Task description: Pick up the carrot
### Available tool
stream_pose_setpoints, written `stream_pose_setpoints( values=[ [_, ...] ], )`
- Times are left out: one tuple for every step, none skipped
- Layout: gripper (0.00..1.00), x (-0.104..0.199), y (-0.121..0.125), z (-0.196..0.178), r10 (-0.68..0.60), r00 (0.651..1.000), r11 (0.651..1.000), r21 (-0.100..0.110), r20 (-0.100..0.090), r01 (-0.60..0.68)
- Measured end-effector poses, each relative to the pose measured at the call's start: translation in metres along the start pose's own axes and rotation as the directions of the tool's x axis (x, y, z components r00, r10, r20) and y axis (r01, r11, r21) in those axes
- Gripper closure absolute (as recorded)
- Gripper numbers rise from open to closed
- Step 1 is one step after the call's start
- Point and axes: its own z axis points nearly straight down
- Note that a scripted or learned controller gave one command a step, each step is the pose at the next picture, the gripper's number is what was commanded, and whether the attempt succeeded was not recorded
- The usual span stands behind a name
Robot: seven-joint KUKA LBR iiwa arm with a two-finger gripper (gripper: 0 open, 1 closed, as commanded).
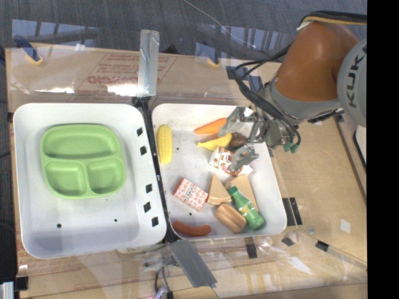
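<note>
The carrot [210, 127] lies at the top of the right bin [187, 113], slanted, its thick end touching the yellow banana [215, 142] just below it, and the pincer [241, 143] hangs low over that same crowded corner, seemingly lined up for a grasp. Whether the pincer is spread or pressed together I cannot tell (the metal parts blur into the clutter beneath), and nothing shows the carrot being held. The corn cob [164, 143] by the dividing wall and the green tray [83, 160] in the left bin [37, 114] sit well apart.
</note>
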Motion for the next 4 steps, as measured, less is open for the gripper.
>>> stream_pose_setpoints(
  values=[
    [0.00,-0.028,-0.051,-0.115,0.068,0.998,0.998,0.003,0.012,-0.068],
    [0.00,0.084,-0.067,-0.027,0.237,0.972,0.972,-0.001,-0.001,-0.237],
    [0.00,-0.036,-0.056,-0.119,0.125,0.992,0.992,0.000,0.010,-0.125],
    [0.00,0.020,-0.064,0.034,0.230,0.973,0.973,-0.003,-0.010,-0.230]
  ],
)
